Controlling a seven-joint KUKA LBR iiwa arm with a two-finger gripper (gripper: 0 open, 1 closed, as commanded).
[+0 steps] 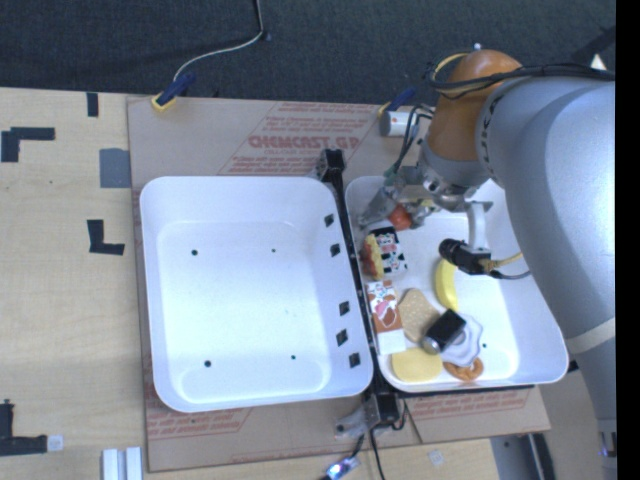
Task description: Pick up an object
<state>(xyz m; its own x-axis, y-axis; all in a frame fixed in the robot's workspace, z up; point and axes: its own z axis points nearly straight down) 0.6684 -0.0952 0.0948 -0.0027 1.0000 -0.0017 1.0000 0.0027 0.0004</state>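
**Gripper down at far-left corner of right bin, grasp unconfirmed**

Arm (540,138) reaches in from the right, orange band above the wrist. Gripper (400,206) sits low over the far-left corner of the right bin (530,318). Can't tell how far the pincer is open or whether it has hold of anything; the wrist hardware hides it.

Small orange-red object (402,218) is right at the gripper tip, partly hidden, shape unclear.

Other items in the right bin, all along its left and near side:
- printed card or packet (385,253), yellow/red/white, just near of the gripper
- yellow banana (446,286), curved, mid-bin
- tan block (418,314)
- black and grey cylinder (441,332) lying on a white piece
- pale yellow disc (415,366) at the near edge

Left bin (245,288) sits beside it, rims touching.
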